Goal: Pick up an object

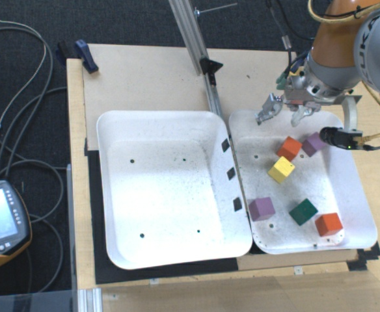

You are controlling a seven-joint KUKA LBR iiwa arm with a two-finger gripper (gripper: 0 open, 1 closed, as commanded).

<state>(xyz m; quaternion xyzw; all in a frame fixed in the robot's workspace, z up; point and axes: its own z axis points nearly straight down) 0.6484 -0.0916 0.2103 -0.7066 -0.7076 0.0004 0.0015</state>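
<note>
Small wooden-looking blocks lie scattered in the right white bin (366, 223): an orange cube (289, 148) and a purple cube (313, 143) near the far rim, a yellow cube (282, 169) just beside the orange one, then another purple cube (262, 208), a dark green cube (303, 211) and a second orange cube (328, 223) toward the near edge. The gripper (284, 114) hangs above the bin's far rim, fingers spread wide, holding nothing. The left white bin (105, 174) offers open floor.

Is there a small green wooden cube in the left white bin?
No, the small green cube lies in the right white bin, among the other blocks.
</note>
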